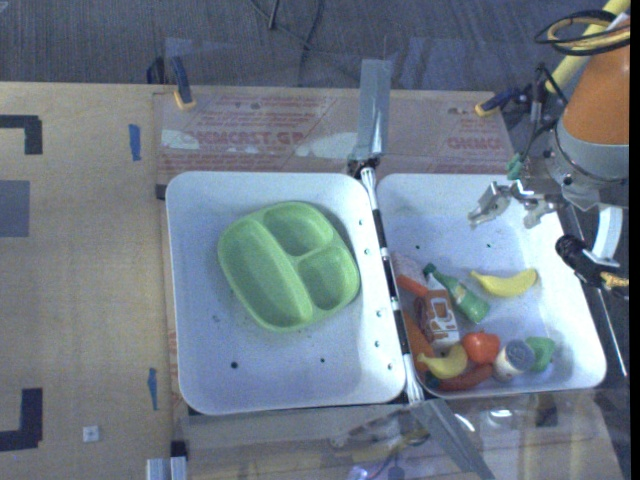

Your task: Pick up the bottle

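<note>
A: Scanning from the green divided plate (290, 265) in the left bin (200, 368) — where's the bottle?

B: The green bottle (458, 294) lies tilted in the right bin (590, 363), touching the carton (440, 318), banana (506, 283) near. Gripper (508, 200) hovers apart, fingers spread, holding nothing; it may snag a neighbour

Bottle (458, 293) hemmed by carton (439, 317), banana (505, 284).

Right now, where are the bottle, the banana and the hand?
bottle (462, 295): camera view, on its green body, right bin.
banana (506, 284): camera view, middle of the yellow fruit, right of the bottle.
hand (497, 204): camera view, between its fingertips, above the right bin's upper part.
</note>
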Controlling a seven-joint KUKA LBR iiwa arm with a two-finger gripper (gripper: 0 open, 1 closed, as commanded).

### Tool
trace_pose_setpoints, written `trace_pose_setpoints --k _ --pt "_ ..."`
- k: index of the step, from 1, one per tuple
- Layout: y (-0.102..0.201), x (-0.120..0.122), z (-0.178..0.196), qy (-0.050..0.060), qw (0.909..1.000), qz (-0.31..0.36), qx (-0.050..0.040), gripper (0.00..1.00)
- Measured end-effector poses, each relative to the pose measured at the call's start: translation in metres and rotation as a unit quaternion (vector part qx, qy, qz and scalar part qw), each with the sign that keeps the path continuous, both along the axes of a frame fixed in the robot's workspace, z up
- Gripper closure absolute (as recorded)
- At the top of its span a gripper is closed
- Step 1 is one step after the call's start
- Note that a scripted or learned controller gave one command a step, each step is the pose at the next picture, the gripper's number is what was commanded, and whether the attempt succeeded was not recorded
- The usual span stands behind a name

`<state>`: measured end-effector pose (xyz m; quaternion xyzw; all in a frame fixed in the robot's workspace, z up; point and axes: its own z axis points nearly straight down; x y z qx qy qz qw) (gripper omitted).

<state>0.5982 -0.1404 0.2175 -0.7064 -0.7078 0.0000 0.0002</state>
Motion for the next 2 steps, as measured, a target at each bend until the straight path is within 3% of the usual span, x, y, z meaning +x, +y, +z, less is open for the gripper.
trace_pose_setpoints --k 1,2 --pt "-0.021 -0.047 -0.111 -0.014 0.9988 -0.046 -0.0028 0.0" --pt "0.002 -0.092 -0.129 -0.006 0.9866 -0.163 -0.0007 0.0"
